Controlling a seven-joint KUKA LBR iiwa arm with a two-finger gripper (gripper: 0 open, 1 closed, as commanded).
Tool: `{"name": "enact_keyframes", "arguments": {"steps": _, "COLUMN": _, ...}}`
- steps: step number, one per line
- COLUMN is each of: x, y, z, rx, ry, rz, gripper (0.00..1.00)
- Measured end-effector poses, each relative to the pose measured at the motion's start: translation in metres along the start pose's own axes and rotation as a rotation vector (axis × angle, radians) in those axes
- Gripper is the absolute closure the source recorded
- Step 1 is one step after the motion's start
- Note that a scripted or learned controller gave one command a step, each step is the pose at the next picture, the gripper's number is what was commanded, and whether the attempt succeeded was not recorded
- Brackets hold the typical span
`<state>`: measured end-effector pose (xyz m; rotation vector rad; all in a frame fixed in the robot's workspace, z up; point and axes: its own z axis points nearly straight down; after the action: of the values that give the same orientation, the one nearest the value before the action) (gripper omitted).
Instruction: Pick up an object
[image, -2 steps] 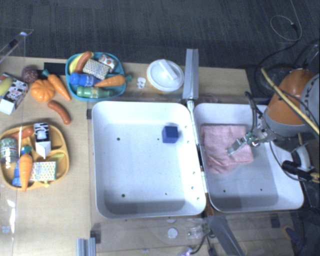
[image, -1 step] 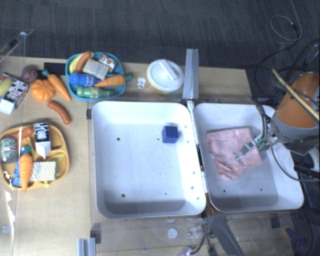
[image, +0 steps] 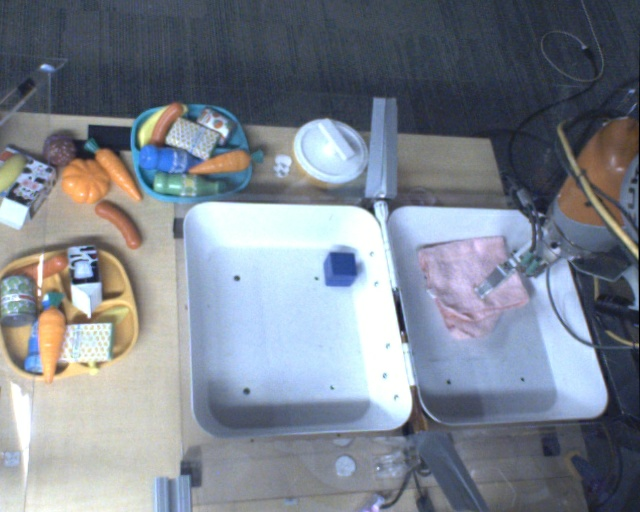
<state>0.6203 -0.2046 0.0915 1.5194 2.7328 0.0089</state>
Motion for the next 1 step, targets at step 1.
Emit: {"name": "enact_keyframes", "arguments": {"steps": 1, "x": -0.0266, "y": 0.038, "z": 0.0022, "rx": 0.025, "ry": 0.023, "rz": -0.028, "gripper": 0.0}}
